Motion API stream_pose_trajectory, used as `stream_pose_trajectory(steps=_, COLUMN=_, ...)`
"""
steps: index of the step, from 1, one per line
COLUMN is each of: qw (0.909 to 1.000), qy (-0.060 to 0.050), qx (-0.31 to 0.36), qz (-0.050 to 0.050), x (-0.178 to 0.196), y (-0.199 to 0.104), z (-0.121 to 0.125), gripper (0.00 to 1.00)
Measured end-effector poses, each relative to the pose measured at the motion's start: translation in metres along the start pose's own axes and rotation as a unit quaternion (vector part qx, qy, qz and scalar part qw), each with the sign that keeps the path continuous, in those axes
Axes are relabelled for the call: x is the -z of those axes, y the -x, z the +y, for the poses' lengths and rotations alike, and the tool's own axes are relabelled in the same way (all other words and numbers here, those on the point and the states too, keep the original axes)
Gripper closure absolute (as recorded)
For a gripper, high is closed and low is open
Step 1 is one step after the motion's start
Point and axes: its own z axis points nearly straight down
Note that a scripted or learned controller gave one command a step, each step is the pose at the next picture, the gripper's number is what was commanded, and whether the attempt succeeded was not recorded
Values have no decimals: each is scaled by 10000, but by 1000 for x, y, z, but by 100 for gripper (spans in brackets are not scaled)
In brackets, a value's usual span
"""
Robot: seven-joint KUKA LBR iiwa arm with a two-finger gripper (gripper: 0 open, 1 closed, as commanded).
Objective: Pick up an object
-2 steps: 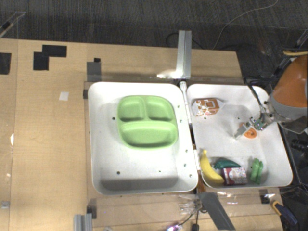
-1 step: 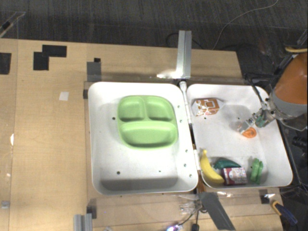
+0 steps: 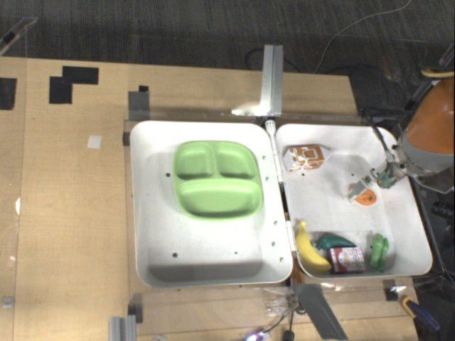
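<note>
The gripper [image 3: 370,183] hangs low in the right bin [image 3: 409,212], just above a small orange piece [image 3: 366,199], probably its target; nothing is seen between its parts. The 3-part green tray [image 3: 215,178] lies in the left bin [image 3: 153,212]

My gripper [image 3: 387,176] hangs over the right bin [image 3: 419,222], near a small orange piece [image 3: 365,198]; a banana [image 3: 310,247] lies below.
</note>
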Motion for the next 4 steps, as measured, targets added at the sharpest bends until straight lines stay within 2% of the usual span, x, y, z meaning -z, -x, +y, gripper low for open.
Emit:
stream_pose_trajectory(steps=1, qw=9963, qy=-51, qx=860, qz=50, x=9, y=-43, z=-22, gripper=0)
stream_pose_trajectory(steps=2, qw=9858, qy=-30, qx=1681, qz=29, x=-12, y=10, z=19, gripper=0)
stream_pose_trajectory(steps=3, qw=10000, qy=-20, qx=77, qz=2, x=-12, y=3, z=4, gripper=0)
stream_pose_trajectory(steps=4, qw=9995, qy=-8, qx=301, qz=-6, x=-11, y=-9, z=-14, gripper=0)
